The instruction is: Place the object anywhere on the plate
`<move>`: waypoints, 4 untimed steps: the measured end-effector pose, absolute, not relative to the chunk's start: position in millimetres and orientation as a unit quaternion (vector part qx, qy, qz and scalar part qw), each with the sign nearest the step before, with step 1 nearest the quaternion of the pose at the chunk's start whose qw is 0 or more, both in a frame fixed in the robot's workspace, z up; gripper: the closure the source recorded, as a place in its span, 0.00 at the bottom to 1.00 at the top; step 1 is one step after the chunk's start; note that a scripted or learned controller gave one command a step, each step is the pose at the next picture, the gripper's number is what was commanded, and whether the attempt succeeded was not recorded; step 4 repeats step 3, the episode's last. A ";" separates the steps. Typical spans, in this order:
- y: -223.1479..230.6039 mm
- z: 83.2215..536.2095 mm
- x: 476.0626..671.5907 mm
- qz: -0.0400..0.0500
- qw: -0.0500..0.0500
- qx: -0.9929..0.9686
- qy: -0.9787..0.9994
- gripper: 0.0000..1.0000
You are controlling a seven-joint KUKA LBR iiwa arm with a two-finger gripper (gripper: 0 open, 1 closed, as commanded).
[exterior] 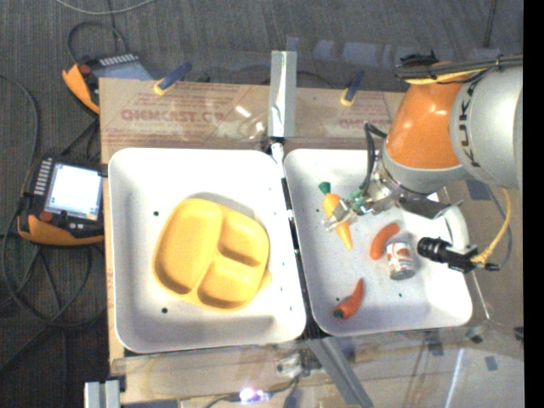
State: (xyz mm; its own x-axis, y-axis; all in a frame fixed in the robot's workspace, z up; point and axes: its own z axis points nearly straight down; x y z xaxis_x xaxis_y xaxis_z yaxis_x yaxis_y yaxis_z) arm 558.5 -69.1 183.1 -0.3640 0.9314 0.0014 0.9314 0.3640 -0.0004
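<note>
Toy carrot lies centre-right of frame in right bin, at gripper tips; I cannot tell its grip state. Yellow sectioned plate sits in left bin.

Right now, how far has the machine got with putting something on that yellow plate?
Nothing looks done: the yellow plate in the left bin carries no item. In hand: the claw is down in the right bin at the toy carrot, though a grip can't be confirmed. Left: lifting it, carrying it across and setting it on the plate. Two red peppers and a can lie nearby.
</note>
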 end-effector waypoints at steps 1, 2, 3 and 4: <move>-4.5 182.5 578.6 0.001 0.001 -0.559 -0.829 1.00; 91.4 182.9 542.7 0.000 0.001 -0.434 -0.901 1.00; 90.9 183.0 542.8 0.000 0.001 -0.434 -0.901 0.00; 90.9 183.0 542.8 0.000 0.001 -0.434 -0.901 0.00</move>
